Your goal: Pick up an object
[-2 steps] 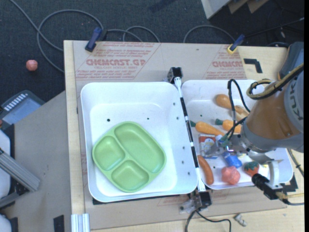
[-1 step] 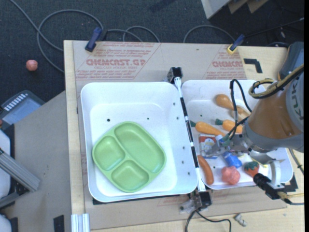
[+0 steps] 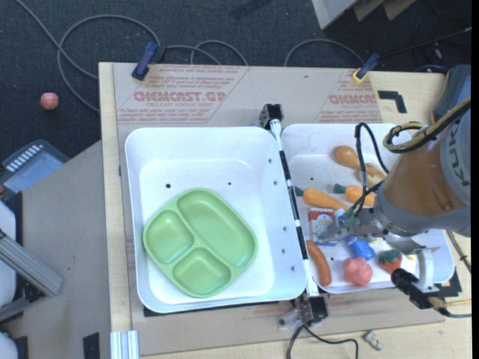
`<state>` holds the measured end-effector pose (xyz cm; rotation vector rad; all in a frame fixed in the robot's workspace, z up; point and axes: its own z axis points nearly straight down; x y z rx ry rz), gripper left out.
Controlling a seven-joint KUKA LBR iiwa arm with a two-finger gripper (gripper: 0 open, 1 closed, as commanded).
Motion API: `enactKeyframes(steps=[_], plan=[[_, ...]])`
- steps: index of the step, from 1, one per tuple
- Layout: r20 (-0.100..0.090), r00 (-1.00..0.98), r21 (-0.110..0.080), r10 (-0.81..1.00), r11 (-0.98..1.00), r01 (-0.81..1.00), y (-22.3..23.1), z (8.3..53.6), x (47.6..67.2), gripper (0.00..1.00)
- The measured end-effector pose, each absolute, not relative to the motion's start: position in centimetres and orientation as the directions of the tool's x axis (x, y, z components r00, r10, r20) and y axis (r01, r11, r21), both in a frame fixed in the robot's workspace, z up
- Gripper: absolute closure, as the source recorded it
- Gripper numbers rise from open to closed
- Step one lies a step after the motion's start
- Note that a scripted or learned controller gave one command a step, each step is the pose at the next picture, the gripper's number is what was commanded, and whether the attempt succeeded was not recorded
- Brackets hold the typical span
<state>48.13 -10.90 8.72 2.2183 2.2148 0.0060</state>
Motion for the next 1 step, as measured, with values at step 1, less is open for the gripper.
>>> enactKeyframes(steps=[1], plan=[[-0.002, 0.0, 0.01, 1.0, 0.0, 1.0, -13.16, 8.85, 58.74, 0.0]])
